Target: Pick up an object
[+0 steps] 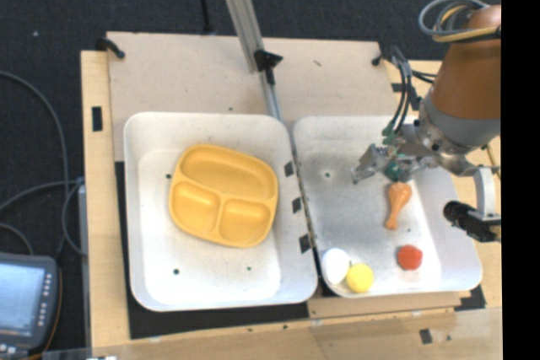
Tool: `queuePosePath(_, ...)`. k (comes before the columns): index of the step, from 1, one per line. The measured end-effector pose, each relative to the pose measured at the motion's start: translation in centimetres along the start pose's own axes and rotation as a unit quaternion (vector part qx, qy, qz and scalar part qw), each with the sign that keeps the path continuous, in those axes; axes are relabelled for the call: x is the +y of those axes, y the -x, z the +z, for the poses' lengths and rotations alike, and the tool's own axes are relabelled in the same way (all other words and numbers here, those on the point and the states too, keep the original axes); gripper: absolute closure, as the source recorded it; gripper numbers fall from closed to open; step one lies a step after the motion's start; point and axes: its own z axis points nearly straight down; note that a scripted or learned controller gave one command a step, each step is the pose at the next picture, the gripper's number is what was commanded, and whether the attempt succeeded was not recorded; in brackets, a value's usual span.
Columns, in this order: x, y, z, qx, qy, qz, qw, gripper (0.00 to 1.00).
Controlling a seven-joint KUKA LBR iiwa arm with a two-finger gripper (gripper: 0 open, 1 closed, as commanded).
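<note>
End effector [390, 167] pinching orange carrot [396, 203], mid right bin [333, 139], bare floor leftward

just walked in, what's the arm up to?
The grey KUKA arm reaches in over the right white bin, its tool low above the orange carrot-shaped toy, which lies on the bin floor. A small red piece, a yellow ball and a white round piece sit by the near edge. The left white bin holds a yellow divided plastic tray.
</note>
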Motion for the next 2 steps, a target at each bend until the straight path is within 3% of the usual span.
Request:
queuePosePath(1,0.0,0.0,0.0,0.000,0.000,0.001,1.0000,0.00)
queuePosePath(2,0.3,0.4,4.3,-0.001,-0.002,0.002,1.0000,0.00)
